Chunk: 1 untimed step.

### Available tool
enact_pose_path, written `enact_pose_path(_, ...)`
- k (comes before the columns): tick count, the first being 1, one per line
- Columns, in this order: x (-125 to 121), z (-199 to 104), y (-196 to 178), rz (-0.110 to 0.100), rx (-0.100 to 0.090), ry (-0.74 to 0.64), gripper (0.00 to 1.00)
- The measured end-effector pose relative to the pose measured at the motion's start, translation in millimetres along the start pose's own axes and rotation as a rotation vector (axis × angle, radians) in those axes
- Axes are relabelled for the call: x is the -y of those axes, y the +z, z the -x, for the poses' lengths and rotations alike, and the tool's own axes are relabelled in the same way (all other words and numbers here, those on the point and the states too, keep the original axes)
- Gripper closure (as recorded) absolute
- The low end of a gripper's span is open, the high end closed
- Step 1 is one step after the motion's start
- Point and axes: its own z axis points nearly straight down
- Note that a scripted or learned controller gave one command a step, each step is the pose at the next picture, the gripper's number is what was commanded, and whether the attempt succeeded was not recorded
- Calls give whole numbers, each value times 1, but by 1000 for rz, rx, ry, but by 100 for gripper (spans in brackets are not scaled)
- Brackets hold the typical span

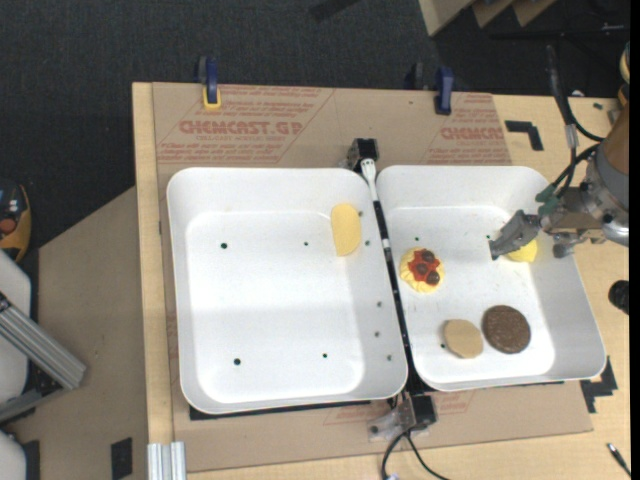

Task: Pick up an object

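Note:
My gripper (528,247) reaches in from the right and hangs over the right bin (560,298), near that bin's right wall. Its fingers stand apart, so it is open, and a small yellow object (522,255) peeks out beneath and between them. Whether the fingers touch it I cannot tell. Further left in the same bin lies a yellow piece with red berries (423,270). Near the bin's front edge a tan round biscuit (463,338) and a dark brown round biscuit (506,329) sit side by side.
A pale yellow oblong object (345,229) lies in the left bin (200,298), close to the divider between the bins. Both bins rest on a brown board (300,118) held by blue clamps at the back. Cables trail at the right.

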Motion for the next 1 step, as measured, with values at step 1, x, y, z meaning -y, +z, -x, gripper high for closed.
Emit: enact_pose_path(1,26,-27,99,-12,-4,-1,0)
